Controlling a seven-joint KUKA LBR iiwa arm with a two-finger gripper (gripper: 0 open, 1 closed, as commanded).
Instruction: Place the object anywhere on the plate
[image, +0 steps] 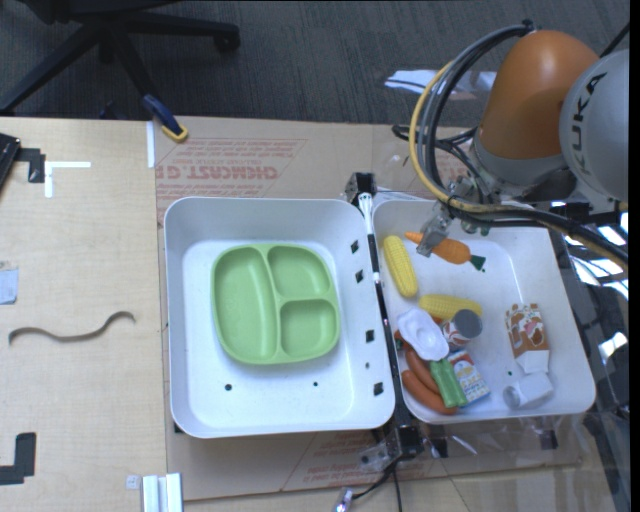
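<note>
Camera view: jaws' state impossible to tell, gripper (437, 238) touching carrot (452, 251) lying crosswise, plate (276, 302) well left.

The wooden bench (80, 260) carries two white bins (190, 400) and a cardboard sheet (230, 165).

A dark grey carpeted floor (300, 60) runs along the top of the view, and the black base of an office chair (150, 30) stands on it at the upper left. Below lies the pale wooden worktop (80, 260), evenly lit. A flattened brown cardboard sheet with red print (250, 165) covers its middle. Near the worktop's left edge sit a thin curved dark cord (70, 330), white tape marks (65, 170) and small black brackets (20, 455). A blue and yellow clip (165, 118) lies at the cardboard's top left corner.
</note>
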